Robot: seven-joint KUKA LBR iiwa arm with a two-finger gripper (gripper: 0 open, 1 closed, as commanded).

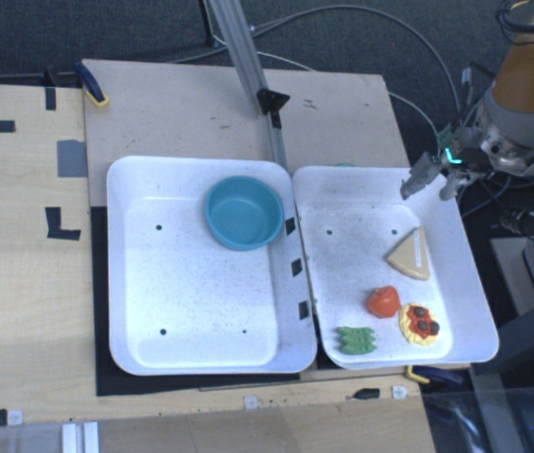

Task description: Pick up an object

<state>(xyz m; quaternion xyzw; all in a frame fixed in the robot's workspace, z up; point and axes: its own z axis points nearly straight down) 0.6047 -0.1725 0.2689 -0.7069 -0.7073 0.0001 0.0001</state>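
I am looking down on the bench [342, 97], which is carrying two white bins side by side. The left bin [182, 319] is holding a blue bowl [243, 212] near its back right corner. The right bin [342, 253] is holding four small pieces along its right and front: a tan wedge [411, 256] is lying toward the right wall, a red tomato [383, 301] is sitting in front of it, a yellow piece with red spots [419, 324] is lying just beside the tomato at the right, and a green piece [356, 340] is resting near the front wall. The arm [520, 88] is reaching in from the right, and the gripper [429, 179] is hanging over the right bin's back right corner, apart from the wedge. Its fingers are standing parted, and I am seeing nothing between them.
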